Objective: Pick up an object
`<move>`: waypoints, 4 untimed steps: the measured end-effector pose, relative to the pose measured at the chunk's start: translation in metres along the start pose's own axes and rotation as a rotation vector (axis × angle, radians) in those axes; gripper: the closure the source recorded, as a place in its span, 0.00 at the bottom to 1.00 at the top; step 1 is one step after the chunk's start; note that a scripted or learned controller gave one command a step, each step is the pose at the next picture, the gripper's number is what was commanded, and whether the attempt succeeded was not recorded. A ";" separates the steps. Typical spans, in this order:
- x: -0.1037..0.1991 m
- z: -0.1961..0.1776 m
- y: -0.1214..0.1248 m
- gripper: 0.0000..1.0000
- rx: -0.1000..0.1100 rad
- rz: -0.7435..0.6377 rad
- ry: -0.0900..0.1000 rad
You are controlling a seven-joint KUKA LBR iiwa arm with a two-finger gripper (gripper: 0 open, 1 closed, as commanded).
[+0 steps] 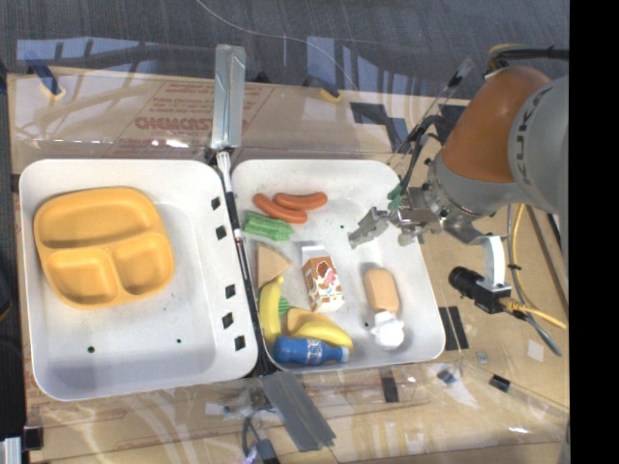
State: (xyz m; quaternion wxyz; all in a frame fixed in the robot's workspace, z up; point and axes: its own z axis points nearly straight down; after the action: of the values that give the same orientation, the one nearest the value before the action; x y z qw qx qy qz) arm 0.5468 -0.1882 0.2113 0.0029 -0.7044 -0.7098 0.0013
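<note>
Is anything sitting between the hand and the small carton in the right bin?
Nothing visible does. The hand hangs over the right bin's upper right part, and the carton stands lower left of it, with bare white bin floor between. The bread roll lies right of the carton, off that line.

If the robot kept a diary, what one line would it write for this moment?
phase: reaching | gripper: over right bin, upper right, holding nothing | nearest: bread roll, juice carton | left bin: yellow tray
</note>
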 end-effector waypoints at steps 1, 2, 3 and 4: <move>0.005 0.098 -0.032 0.00 -0.028 0.035 0.001; 0.043 0.085 0.049 0.00 -0.008 -0.077 -0.001; 0.090 0.116 0.045 0.00 -0.011 0.069 -0.003; 0.091 0.107 0.044 1.00 -0.006 0.066 -0.003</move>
State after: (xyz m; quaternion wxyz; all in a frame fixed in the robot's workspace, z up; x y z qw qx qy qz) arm 0.5897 -0.0970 0.1038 -0.0003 -0.7274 -0.6862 0.0001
